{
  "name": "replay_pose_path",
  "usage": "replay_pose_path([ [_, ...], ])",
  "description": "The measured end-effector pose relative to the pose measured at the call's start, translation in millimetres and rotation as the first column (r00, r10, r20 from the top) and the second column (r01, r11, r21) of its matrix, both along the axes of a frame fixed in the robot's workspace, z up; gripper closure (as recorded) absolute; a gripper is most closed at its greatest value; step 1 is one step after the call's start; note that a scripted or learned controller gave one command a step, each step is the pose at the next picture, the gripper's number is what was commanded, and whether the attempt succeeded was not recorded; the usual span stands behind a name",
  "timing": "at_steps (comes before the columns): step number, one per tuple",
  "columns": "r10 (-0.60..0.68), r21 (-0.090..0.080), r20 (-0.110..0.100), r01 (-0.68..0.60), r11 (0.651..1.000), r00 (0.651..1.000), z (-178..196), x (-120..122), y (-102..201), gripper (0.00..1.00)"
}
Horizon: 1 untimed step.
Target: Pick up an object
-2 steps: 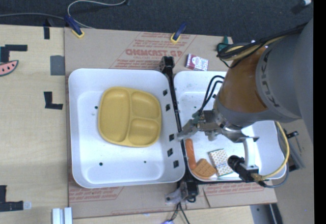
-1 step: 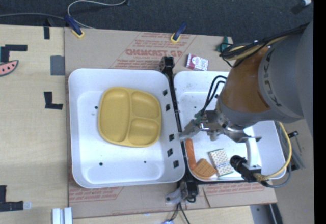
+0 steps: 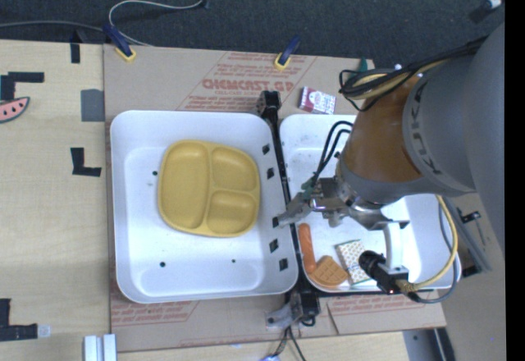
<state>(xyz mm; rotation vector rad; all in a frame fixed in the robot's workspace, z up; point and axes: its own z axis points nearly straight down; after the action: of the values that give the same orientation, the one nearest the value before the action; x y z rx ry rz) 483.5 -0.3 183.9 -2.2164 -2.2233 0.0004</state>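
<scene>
Wrist and gripper (image 3: pixel 328 202) hang over the right bin (image 3: pixel 422 212), close to its left wall, and you cannot tell how the tool is set, because the grey arm (image 3: pixel 443 130) with its orange band (image 3: pixel 377 138) covers most of it from above. Just below the tool you can count three small things in that bin: one orange carrot-like piece (image 3: pixel 306 243) lying along the left wall, one brown waffle-patterned piece (image 3: pixel 329 271) beside it near the front edge, and one pale dotted packet (image 3: pixel 352 257) touching the waffle piece on its right. None of them shows between any part of the tool. Black cables (image 3: pixel 335 146) loop down beside the wrist, and the arm's bulk hides much of the right bin's floor from you.

Across the dividing walls, the left bin (image 3: pixel 131 187) holds one yellow plate (image 3: pixel 209 187) with three compartments, lying flat near the middle. You have two bins in all, on a cardboard sheet (image 3: pixel 238 80). One small red-and-white packet (image 3: pixel 316 100) lies on the cardboard behind the right bin. Two yellow-and-blue clamps (image 3: pixel 286 54) grip the sheet's far edge.
</scene>
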Motion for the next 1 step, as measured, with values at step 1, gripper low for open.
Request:
replay_pose_path([
  [1,-0.001,0.0,0.0,0.001,1.0,1.0,0.0,0.0,-8.1,0.0],
])
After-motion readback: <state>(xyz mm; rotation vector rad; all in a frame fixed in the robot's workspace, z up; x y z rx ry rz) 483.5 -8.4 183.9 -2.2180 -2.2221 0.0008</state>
